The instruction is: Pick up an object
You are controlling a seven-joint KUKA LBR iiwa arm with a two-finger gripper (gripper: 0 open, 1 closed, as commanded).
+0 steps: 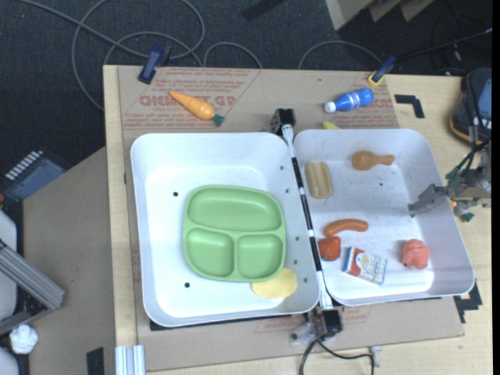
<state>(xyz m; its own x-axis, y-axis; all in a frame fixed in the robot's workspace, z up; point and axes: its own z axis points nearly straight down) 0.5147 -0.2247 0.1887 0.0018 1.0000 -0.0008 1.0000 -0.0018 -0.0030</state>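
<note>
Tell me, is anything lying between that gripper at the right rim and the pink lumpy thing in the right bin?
Nothing visible does. The gripper sits at the right edge of the right bin, and the pink object lies just below it in the view, with bare white bin floor between. The small carton lies off to the left, out of that path.

You've got dark carpet floor (70,92) across the upper frame w/ thin cables (117,22) looping over it, a wooden bench (437,116) at center, and grey metal rails (31,276) lower left.
</note>
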